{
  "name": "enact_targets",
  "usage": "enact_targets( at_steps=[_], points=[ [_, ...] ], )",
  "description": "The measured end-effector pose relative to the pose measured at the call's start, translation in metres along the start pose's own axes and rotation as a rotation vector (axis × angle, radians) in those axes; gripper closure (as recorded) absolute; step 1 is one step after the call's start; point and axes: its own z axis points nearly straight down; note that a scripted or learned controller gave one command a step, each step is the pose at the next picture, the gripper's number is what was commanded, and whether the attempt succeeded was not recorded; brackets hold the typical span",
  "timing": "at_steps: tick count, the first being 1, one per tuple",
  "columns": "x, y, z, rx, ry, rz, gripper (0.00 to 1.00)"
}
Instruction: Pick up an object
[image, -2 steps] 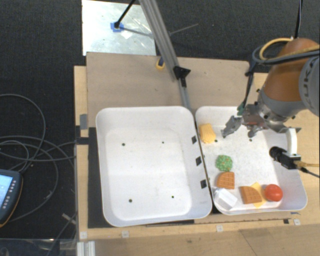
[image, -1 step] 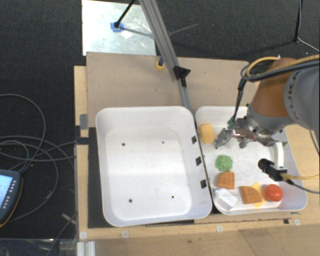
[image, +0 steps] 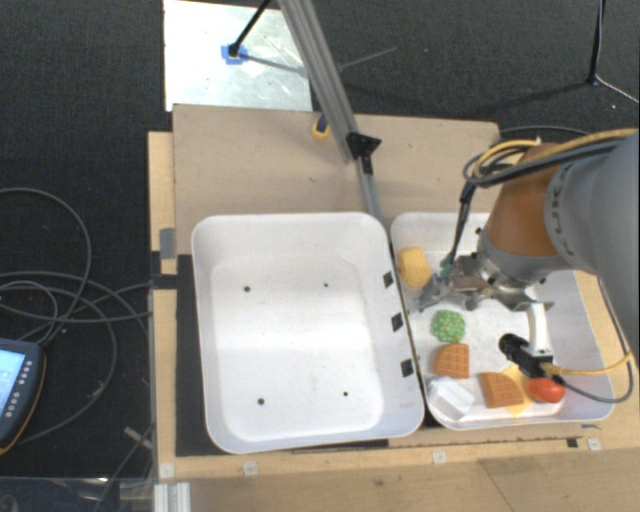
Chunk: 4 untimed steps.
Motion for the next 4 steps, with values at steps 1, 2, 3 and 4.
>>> enact_targets(
  at_steps=[1,2,3,4],
  points=[
    [-0.001,0.002,-0.014,-0.007,0.000,0.000,1.00],
    [-0.003,0.001,-0.058,-0.009,-0.001,-0.001,1.00],
    [0.001,0.007,-0.104,-0.010,-0.001,-0.005,1.00],
    [0.001,0.009,-0.136,-0.009,-0.001,-0.004,1.00]
  ],
)
